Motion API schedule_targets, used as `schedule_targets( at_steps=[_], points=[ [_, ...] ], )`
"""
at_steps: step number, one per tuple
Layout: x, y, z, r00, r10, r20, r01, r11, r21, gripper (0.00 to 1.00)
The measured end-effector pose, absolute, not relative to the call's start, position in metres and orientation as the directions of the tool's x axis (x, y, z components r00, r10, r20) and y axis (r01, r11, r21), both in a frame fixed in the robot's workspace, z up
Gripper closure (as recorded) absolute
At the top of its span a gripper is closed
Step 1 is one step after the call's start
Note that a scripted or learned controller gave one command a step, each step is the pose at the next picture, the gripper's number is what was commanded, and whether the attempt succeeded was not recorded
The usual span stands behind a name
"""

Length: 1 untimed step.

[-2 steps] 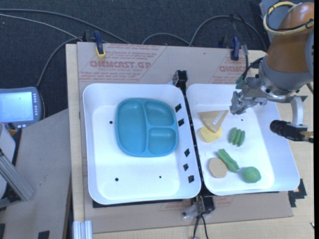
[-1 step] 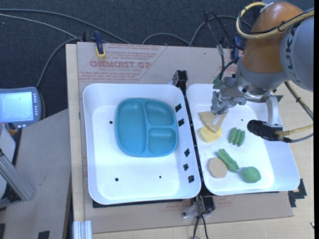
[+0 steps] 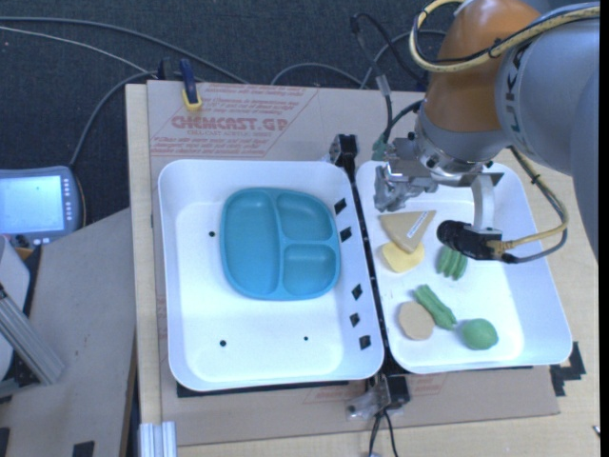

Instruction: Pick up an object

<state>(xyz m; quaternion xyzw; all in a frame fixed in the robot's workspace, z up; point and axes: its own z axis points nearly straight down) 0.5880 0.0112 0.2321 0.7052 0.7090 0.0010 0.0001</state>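
My gripper (image 3: 393, 190) hangs over the back left part of the right bin (image 3: 538, 284), just behind a pale yellow wedge (image 3: 409, 227). Nothing can be seen held in it. In front of the wedge lies a rounder yellow piece (image 3: 400, 256). A dark green ridged piece (image 3: 452, 261) lies to their right. Nearer the front sit a tan disc (image 3: 415, 322), a green stick (image 3: 435, 304) and a green ball (image 3: 479, 333).
The left bin (image 3: 190, 303) holds a blue divided plate (image 3: 281, 244). A black divider with clips (image 3: 357, 255) runs between the bins. A black plug on a yellow cable (image 3: 468, 238) hangs from the arm over the right bin. A screen (image 3: 33, 201) stands at far left.
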Motion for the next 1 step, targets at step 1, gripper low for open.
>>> schedule_targets(
  at_steps=[1],
  points=[
    [0.6023, 0.0552, 0.2234, -0.005, 1.0, 0.002, 1.0, 0.005, 0.001, 1.0]
  ],
)
